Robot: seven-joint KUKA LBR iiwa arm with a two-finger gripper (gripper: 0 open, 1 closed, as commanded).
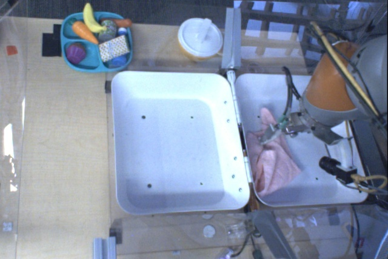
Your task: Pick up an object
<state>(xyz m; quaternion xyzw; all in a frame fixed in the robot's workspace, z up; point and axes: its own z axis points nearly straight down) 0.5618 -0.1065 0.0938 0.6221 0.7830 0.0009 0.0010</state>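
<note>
A crumpled pink cloth (272, 158) lies in the right bin (315, 188), against its left wall. My gripper (280, 128) is down in that bin, right at the cloth's upper part, with the grey arm and its orange band (329, 87) coming in from the right. A peak of the pink fabric stands up just left of the fingertips and touches them. The fingers are small and partly masked by the wrist, so their spacing is unclear.
The left bin (176, 142) sits beside the right one, with a ridge between them. Beyond the bins stand a blue tray of toy food (97, 40) and a white lidded bowl (200, 37). Cables and a black part (337, 170) crowd the right bin's right side.
</note>
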